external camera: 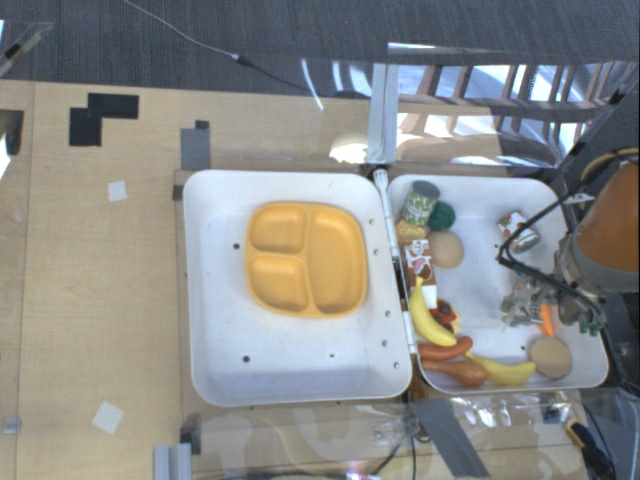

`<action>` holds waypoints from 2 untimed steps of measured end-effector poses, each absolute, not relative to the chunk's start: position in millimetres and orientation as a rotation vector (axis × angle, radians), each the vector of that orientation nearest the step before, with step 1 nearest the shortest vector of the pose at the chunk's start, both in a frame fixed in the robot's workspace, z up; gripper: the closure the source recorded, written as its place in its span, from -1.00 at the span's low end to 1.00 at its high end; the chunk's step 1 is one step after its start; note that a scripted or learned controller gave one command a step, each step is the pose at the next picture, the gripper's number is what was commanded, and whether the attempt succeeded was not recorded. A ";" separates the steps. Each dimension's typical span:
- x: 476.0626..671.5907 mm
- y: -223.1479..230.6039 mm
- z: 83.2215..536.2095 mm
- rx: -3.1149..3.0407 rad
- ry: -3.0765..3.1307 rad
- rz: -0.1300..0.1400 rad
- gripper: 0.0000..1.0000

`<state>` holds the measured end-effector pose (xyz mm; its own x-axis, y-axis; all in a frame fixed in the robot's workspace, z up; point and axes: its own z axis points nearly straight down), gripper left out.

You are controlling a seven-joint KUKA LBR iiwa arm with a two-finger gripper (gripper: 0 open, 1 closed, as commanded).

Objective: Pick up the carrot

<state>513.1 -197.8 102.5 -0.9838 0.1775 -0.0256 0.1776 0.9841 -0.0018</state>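
One carrot (546, 319) lies in the right bin (480, 200), just beside the gripper (527, 303), on its right; whether the gripper is released or clenched I cannot tell. To grasp well, centre over the carrot, clear of the potato (549, 357) just below. Left of the gripper, a yellow tray (304, 258) sits in the other bin (215, 288) on the wooden surface (90, 298).

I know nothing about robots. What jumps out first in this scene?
The big yellow divided plate sits alone in the middle of the left bin. The right bin is crowded with toy food, including a banana along its near edge. The grey and orange arm reaches in from the right, its gripper down beside a small orange carrot.
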 end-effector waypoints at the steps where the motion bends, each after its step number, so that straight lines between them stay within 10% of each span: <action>1: 490.6 -125.6 155.9 0.298 3.116 0.003 1.00; 2: 600.9 -110.3 91.0 0.439 3.089 0.001 1.00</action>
<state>600.9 -110.3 91.0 -0.9601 0.2788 -0.0214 0.2788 0.9604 0.0037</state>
